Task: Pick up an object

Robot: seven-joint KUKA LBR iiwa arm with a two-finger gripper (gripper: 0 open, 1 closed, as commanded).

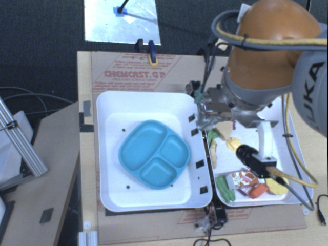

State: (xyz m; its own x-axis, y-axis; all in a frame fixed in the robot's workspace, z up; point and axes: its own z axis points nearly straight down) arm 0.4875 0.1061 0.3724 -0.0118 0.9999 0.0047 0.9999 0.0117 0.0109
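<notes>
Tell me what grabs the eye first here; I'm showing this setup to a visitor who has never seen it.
The big orange and grey arm looms over the right bin, hiding much of it. Next comes the bright blue divided plate, lying alone in the middle of the left bin. Small toy foods crowd the right bin's near end, among them a green pea pod and a red piece.

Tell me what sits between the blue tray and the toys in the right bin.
In the camera view, bare white bin floor, then the two bins' adjoining walls, separate the blue tray from the toys.
</notes>
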